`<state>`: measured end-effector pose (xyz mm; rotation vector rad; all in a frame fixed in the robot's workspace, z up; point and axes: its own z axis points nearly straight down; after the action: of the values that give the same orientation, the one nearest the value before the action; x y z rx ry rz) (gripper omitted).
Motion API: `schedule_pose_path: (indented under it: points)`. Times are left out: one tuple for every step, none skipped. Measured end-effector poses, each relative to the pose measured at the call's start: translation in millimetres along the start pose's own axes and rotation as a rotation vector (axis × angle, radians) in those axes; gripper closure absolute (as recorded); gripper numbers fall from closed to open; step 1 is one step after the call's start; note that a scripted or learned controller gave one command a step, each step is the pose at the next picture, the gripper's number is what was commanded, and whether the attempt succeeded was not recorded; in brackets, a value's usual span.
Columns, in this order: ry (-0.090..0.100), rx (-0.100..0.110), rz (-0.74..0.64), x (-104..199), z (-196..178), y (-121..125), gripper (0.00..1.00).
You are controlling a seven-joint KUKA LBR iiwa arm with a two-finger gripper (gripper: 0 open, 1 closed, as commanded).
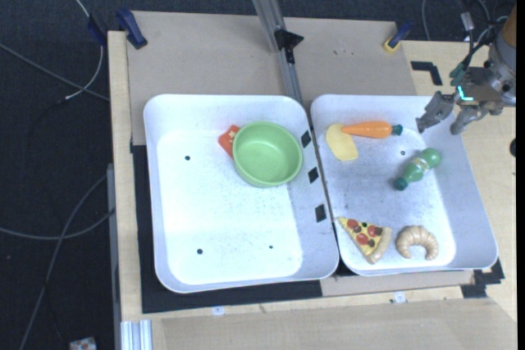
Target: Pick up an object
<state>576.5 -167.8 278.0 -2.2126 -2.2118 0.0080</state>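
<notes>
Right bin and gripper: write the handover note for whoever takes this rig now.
Gripper: open, holding nothing, at the upper right edge of the right bin.

Right bin: carrot at the top with a yellow piece beside it, green bottle mid-right and nearest the gripper, pizza slice and croissant along the near edge.

Left bin: green bowl at the upper right, a red item partly hidden behind it.

Done: nothing picked yet.

Left: descend on one object, close, lift. The bottle looks like the easiest reach.
</notes>
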Motion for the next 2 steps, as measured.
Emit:
schedule_pose_path:
  points:
    - [-0.001, -0.007, -0.001, 0, -4, 1, 0.00]
    - [0.000, 0.001, 0.001, -2, 57, -6, 0.00]
